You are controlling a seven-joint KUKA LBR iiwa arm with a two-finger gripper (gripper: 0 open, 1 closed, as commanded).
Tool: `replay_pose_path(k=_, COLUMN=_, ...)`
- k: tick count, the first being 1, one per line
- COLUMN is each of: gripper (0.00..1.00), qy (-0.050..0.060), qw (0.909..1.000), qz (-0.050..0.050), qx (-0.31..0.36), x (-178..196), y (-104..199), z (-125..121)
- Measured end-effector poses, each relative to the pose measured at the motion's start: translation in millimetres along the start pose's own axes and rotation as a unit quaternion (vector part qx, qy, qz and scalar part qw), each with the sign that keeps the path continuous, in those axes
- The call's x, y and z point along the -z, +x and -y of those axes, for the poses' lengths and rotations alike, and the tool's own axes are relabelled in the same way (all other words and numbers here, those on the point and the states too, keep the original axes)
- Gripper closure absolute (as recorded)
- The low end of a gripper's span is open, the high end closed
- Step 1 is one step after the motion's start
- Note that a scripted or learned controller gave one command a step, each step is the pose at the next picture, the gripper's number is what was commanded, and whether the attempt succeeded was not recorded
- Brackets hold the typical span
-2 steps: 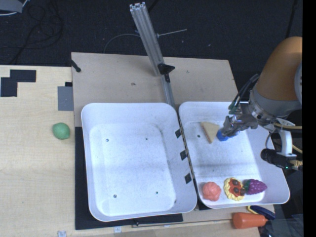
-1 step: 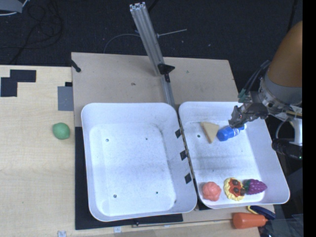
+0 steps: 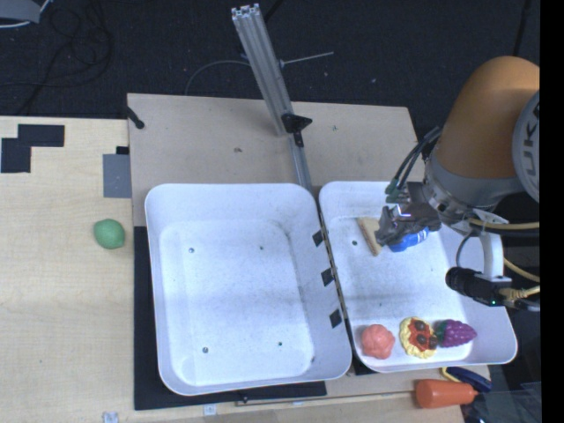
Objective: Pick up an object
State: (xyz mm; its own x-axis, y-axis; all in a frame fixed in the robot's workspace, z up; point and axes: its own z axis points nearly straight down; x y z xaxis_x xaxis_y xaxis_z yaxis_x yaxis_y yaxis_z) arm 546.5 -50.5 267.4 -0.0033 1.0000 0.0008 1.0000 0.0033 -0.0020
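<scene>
My gripper (image 3: 399, 230) hangs low over the far part of the right bin (image 3: 493, 346). A small blue object (image 3: 410, 241) lies right at its tip, partly hidden by it, and I cannot see whether it is gripped. A tan wooden block (image 3: 368, 235) lies just left of the gripper on the bin floor. Along the near edge of the same bin sit a pink lump (image 3: 377, 341), a yellow and red toy (image 3: 416, 337) and a purple bunch of grapes (image 3: 456, 331).
The left bin (image 3: 176, 203) sits beside the right one. A green ball (image 3: 109, 233) rests on the bench at the far left. An orange carrot-like toy (image 3: 445, 392) lies outside the right bin's near edge. A slanted metal rail (image 3: 269, 69) stands behind the bins.
</scene>
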Motion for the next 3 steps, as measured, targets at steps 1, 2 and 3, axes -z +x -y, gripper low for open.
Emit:
replay_pose_path(k=1, gripper=1.0, qy=0.0, qw=1.0, qz=0.0, qx=0.0, x=-20.1, y=42.7, z=13.1)
replay_pose_path(k=2, gripper=1.0, qy=0.0, qw=1.0, qz=0.0, qx=0.0, x=-35.1, y=87.8, z=23.8)
replay_pose_path(k=3, gripper=1.0, qy=-0.001, qw=1.0, qz=0.0, qx=0.0, x=-28.7, y=136.7, z=50.8)
